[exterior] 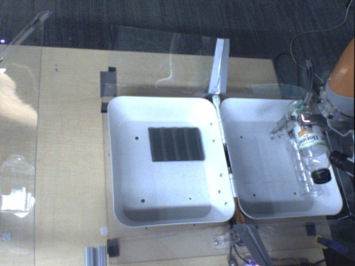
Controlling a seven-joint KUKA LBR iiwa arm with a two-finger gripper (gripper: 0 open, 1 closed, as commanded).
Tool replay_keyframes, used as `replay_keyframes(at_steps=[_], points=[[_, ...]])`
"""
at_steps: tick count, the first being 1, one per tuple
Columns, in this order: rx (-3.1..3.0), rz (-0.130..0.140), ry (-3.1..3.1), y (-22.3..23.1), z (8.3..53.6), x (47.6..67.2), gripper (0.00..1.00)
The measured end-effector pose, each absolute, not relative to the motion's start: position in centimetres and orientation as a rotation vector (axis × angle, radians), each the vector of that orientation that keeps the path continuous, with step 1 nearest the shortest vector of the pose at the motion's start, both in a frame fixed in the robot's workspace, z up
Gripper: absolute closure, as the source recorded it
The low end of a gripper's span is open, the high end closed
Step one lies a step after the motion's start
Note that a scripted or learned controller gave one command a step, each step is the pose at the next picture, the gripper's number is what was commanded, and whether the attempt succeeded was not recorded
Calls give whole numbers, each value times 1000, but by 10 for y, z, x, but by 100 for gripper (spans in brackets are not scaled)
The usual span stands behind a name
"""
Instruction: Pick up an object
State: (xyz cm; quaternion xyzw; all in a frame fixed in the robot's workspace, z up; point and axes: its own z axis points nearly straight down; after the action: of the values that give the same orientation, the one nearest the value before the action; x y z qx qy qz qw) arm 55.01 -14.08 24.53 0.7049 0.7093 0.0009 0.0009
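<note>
clearly a see-through plastic bottle [308, 158], black cap, white label.

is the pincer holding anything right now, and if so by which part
Cannot be told. The pincer sits at the upper end of the clear plastic bottle in the right bin, but no grip is visible.

A pale wooden bench [61, 148] bears two white bins, left [119, 165] and right [249, 198], side by side.
</note>
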Motion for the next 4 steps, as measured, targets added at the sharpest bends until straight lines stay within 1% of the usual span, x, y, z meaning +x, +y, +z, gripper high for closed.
replay_keyframes(at_steps=[1, 2, 3, 4], points=[[2069, 26, 2355, -162, 133, 580, 0], [2039, 6, 2380, -189, 184, 639, 0], [1853, 23, 2503, -199, 121, 601, 0], [1783, 11, 2571, -204, 96, 657, 0]])
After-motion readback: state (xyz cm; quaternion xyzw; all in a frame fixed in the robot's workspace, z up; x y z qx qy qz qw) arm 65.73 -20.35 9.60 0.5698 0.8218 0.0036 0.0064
